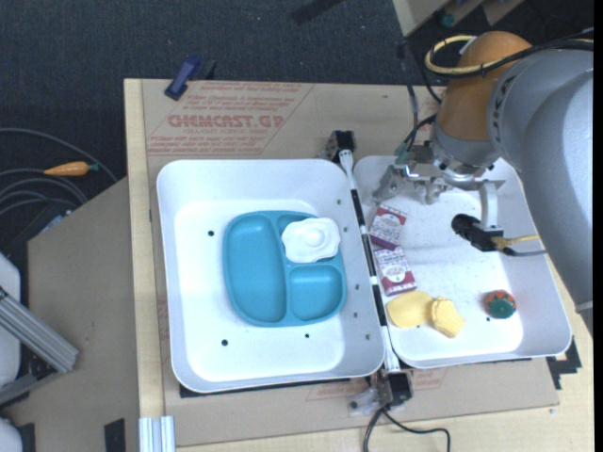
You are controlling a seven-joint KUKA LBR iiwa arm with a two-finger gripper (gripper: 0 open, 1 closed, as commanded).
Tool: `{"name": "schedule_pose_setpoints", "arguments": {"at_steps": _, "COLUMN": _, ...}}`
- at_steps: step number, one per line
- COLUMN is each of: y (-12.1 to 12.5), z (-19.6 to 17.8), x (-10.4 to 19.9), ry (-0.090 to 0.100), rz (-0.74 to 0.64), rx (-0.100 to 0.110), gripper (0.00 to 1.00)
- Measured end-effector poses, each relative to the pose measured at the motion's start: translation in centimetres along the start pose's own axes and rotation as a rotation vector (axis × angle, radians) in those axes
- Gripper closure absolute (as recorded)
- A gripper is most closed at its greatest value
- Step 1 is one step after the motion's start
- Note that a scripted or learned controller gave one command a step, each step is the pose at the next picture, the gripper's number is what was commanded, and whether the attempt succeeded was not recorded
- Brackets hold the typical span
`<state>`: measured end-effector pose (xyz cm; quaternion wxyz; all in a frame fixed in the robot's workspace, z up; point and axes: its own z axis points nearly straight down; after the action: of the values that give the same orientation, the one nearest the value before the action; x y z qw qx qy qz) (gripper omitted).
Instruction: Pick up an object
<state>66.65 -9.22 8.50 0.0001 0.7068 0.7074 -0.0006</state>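
Camera view has the end effector (411, 181) low over the far end of the right bin (452, 271), just beyond the upper packet (387, 224); whether it is wide or narrow I cannot tell. Risk: that packet lies close to the bin's left wall, so a descent may strike the rim or shove it aside. Count: upper packet and lower packet (396, 269), two yellow lumps (407, 311), one red ball (500, 303); left bin (188, 347) holds one blue tray (259, 271), one white piece (311, 239)
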Motion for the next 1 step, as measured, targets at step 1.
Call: {"name": "schedule_pose_setpoints", "arguments": {"at_steps": 1, "y": 0.0, "z": 0.0, "x": 0.08, "ry": 0.0, "rz": 0.0, "rx": 0.0, "gripper": 0.0}}
